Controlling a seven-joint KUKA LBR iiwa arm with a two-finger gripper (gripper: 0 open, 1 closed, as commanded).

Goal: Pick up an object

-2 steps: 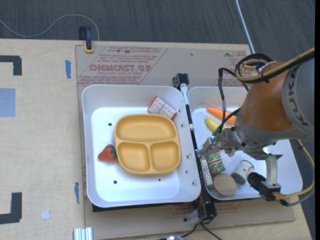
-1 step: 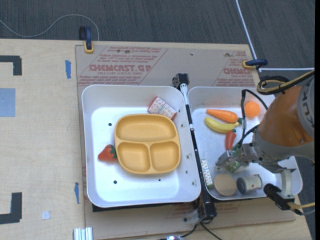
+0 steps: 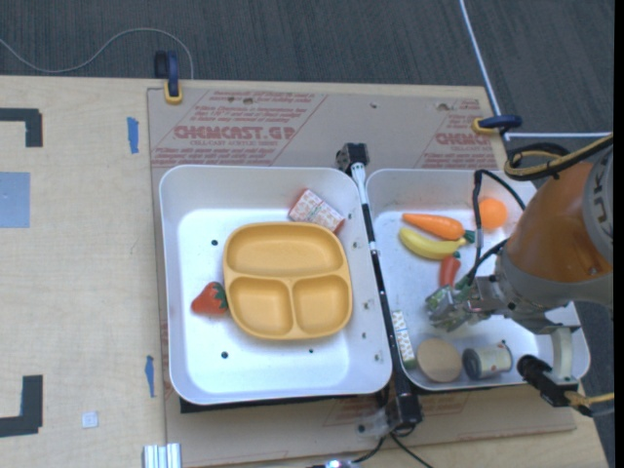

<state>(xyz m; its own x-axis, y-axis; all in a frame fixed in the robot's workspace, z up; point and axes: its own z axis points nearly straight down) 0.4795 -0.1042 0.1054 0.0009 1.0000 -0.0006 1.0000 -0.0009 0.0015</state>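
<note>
Flat brown cardboard sheet (image 3: 292,125) beneath the bins: red print reading "CHEMCAST GP", repeated, partly cut off at right. Small red-and-white patterned packet (image 3: 316,209): markings too small to read.

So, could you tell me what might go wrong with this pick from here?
1. The pincer hangs over a crowded patch of the right bin: the red pepper, banana and tan round piece lie close together, so it may nudge or catch the wrong item.
2. The small can lies on its side and could roll if bumped.
</note>
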